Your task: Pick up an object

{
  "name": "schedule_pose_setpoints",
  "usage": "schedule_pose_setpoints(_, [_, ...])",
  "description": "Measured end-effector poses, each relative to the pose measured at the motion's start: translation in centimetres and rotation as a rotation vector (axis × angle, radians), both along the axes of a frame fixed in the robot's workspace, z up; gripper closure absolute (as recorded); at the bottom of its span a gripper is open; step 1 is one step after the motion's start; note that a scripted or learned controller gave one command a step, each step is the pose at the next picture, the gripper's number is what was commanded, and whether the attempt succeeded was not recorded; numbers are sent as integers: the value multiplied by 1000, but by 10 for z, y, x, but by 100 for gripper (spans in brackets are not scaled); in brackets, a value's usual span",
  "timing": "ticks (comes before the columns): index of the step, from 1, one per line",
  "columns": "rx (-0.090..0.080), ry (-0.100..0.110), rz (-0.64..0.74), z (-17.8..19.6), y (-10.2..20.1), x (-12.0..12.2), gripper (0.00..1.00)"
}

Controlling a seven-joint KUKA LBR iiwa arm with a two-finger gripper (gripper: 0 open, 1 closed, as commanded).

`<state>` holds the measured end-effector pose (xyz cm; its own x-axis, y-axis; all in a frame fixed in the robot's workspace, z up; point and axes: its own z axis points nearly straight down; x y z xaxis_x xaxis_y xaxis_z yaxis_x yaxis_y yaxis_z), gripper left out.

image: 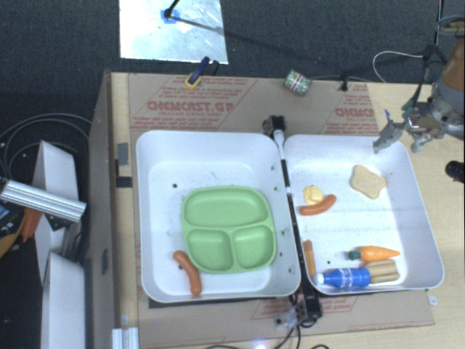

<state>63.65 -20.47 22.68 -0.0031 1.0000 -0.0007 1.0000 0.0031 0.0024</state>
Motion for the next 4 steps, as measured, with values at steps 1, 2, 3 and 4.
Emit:
schedule_pose_setpoints(1, [-1,1,2,-42,-1,17,0])
schedule_pose_setpoints(2, [0,1,3,-143,-1,26,0])
schedule_pose_setpoints(3, [-1,0,-1,-142,-2,6,0])
schedule_pose_setpoints(4, [-1,0,-1,-124,-2,-11,0])
